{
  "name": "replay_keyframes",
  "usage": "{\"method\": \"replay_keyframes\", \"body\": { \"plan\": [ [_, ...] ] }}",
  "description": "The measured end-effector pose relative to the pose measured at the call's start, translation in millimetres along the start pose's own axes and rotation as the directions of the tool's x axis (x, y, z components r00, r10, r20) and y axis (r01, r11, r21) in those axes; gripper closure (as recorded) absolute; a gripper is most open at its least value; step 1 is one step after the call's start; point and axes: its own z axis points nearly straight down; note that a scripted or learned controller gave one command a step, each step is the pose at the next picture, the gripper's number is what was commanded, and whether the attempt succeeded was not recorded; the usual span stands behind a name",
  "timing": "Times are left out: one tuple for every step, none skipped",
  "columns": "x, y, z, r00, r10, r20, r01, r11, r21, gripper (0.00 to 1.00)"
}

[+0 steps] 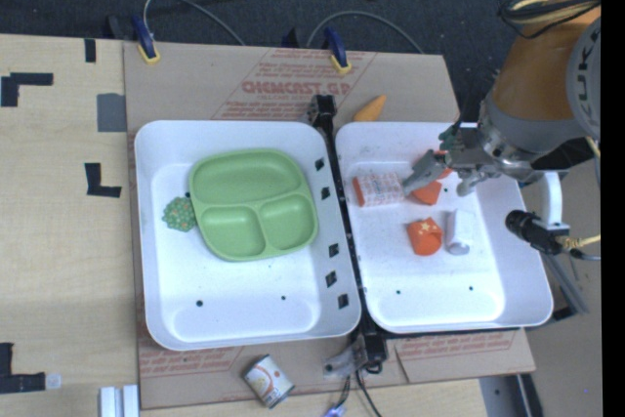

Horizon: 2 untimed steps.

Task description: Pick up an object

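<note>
Grey two-finger gripper sits low over the right white plastic bin, upper part, w/ the grey arm and its orange band reaching in from the right. Fingers look spread, one grey finger slanting down-left, another to the right; nothing clearly pinched between them. An orange rounded object lies right under/just beside the left finger, partly hidden by it, can't tell if touching. Just left of that, a flat orange-and-white packet lies on the bin floor. Below the gripper, near bin centre, an orange-red chunky toy piece, and touching or just beside its right side a small grey cylinder.

Left white plastic bin holds a light green plastic divided plate, three compartments; a small green bumpy toy tucked at its left edge.

Outside the bins: orange carrot-shaped piece on the cardboard sheet just above the right bin; small tin can lying on its side below the left bin.
</note>
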Motion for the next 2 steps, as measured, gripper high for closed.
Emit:
{"method": "replay_keyframes", "body": {
  "plan": [
    [-55, -8, 117, 1.000, 0.001, 0.005, -0.001, 1.000, -0.013, 0.00],
    [-5, 63, 140, 1.000, -0.002, 0.000, 0.002, 1.000, -0.007, 0.00]
  ]
}}
